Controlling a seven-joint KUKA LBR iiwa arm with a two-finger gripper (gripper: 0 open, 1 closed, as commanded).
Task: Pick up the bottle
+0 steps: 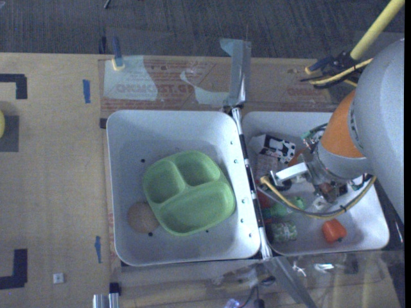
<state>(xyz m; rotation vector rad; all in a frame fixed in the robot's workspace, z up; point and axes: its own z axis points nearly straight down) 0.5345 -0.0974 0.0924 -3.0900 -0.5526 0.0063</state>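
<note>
Your gripper hangs low in the right white bin, over a clutter of small items; you cannot tell how it is set. The green bottle lies near the bin's front-left corner, left of an orange object. The left white bin holds a green divided tray and a tan ball. Both bins rest on the wooden surface

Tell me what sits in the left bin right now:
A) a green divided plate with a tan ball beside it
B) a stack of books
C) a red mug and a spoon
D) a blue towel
A: the left bin holds a green divided plate, with a tan ball at its lower left edge.
</note>
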